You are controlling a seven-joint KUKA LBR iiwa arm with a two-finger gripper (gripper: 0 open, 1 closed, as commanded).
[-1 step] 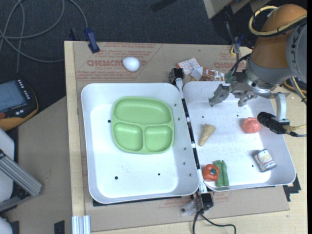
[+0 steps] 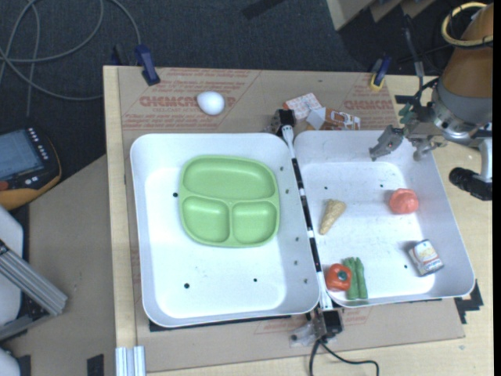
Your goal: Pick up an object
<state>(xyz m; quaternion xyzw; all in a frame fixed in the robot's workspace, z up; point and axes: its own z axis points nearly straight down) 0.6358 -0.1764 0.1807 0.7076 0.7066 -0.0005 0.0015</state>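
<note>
Item 1, gripper (image 2: 401, 141): I see it at the far right corner of the right bin (image 2: 376, 292), hanging over the bin's back rim. Its two fingers (image 2: 383, 146) stand spread apart with nothing between them.

Item 2, arm (image 2: 468, 77): grey with an orange band, reaching in from the right above the gripper.

Item 3, candidates in the right bin:
- red ball (image 2: 404, 201), nearest the gripper, lying alone on bare floor.
- cone (image 2: 331, 215), pale, near the bin's left wall, tilted.
- small box (image 2: 425, 258), near the right wall.
- tomato (image 2: 338, 277) and green pods (image 2: 357, 279), touching each other at the front rim.

Item 4, left bin (image 2: 156, 288): holds a green tray (image 2: 229, 200) with three compartments.

Item 5, tabletop (image 2: 235, 92): a white egg (image 2: 210, 102) and some wrappers (image 2: 317, 114) lie behind the bins.

Handling note: I judge the red ball the best pick, being close and well apart from everything else. I would centre the spread fingers straight over it, descend until they straddle its widest part, then close slowly, since a round thing can squirt out sideways. The tomato and pods look riskier, being crowded against the rim.
</note>
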